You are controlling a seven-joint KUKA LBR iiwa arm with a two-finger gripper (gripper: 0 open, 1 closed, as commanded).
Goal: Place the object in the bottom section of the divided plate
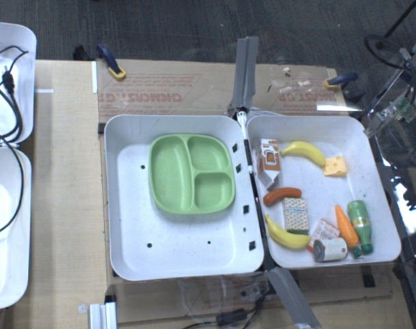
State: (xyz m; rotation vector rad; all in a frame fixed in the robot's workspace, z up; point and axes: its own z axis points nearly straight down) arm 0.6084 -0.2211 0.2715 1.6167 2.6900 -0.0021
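A pale wooden worktop is carrying your two white bins side by side. The green divided plate is lying in the left bin. Right of the plate, the right bin is holding two bananas, a sausage, a cheese wedge, a carrot, a green bottle, a can and small cartons. You cannot tell the tool's state here.

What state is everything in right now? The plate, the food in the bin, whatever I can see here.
green divided plate: flat in the left bin, nothing in its sections
two bananas: loose in the right bin
sausage: lying flat
cheese wedge: lying near the bin's far side
carrot: lying beside the green bottle
green bottle: lying on its side
can: tipped on its side
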